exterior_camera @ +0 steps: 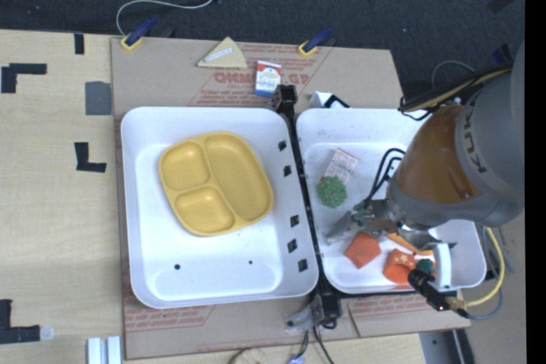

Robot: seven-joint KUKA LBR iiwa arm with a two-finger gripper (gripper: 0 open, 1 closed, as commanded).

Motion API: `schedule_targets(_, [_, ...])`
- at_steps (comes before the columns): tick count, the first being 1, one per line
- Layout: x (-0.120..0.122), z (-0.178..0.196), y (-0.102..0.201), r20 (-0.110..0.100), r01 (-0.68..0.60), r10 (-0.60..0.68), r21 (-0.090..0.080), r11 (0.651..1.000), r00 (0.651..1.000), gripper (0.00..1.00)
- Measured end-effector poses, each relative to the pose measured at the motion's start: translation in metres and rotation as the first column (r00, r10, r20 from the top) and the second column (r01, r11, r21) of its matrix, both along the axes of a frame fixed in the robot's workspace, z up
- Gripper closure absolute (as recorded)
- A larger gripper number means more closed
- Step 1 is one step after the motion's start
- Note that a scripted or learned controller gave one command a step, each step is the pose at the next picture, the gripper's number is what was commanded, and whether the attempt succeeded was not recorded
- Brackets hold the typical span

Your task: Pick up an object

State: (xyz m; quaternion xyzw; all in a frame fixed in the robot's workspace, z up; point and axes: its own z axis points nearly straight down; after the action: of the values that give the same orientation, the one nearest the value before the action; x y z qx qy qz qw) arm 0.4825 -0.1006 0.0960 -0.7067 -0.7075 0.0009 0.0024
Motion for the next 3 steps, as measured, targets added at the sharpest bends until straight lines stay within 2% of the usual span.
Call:
schedule_targets(1, [0.001, -0.010, -0.003, 0.003, 0.001, -0.001, -0.001, 1.000, 1.000, 0.00])
schedule_targets(2, [0.002, -0.010, -0.023, 0.006, 0.000, 0.000, 0.000, 1.000, 1.000, 0.00])
schedule_targets(3, [0.021, 0.095, -0.074, 0.005, 0.001, -0.001, -0.004, 1.000, 1.000, 0.00])
